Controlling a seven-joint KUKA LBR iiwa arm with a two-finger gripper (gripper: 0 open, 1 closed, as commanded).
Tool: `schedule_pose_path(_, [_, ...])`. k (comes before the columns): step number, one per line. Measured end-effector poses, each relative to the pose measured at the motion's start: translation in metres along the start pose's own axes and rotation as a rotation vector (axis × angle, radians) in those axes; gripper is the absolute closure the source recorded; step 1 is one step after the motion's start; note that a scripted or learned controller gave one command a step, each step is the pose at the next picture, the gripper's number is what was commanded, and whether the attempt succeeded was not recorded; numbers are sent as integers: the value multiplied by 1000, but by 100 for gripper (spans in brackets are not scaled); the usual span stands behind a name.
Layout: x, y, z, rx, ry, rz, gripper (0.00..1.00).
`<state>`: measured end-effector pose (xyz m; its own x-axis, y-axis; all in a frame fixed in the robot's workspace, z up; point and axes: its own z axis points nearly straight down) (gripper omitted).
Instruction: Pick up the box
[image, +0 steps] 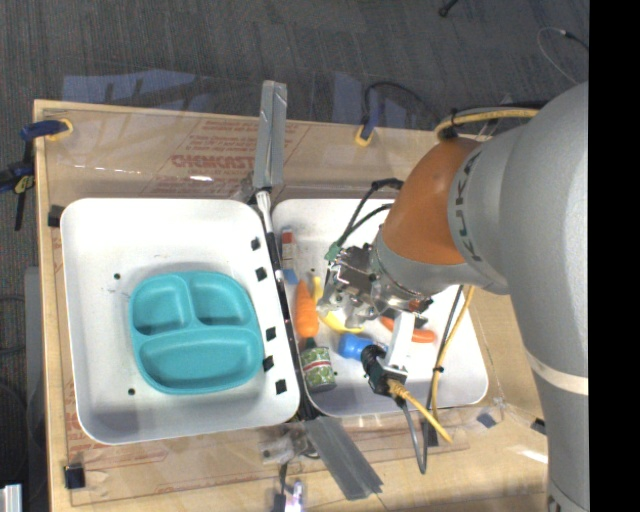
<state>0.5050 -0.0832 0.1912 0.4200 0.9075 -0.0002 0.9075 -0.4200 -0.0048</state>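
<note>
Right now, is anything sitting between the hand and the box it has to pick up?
I cannot make out a box in the right bin. The hand hangs low over a clutter of small things there: an orange carrot, a green can, a blue piece. The arm covers the rest.

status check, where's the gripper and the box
Gripper low in right bin, among clutter. Box not made out. Orange carrot, green can, blue piece crowd it.

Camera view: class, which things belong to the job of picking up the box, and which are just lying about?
Job: gripper; small green pack, likeliest the box; right bin.
Lying about: teal plate; left bin; carrot; blue piece.
</note>
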Motion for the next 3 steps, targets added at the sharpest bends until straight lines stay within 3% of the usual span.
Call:
schedule_pose_path(1, [-19, -3, 95, -15, -2, -438, 100])
schedule_pose_path(2, [-12, -25, -12, -4, -1, -426, 100])
schedule_pose_path(3, [-6, -18, 0, -2, -1, -825, 100])
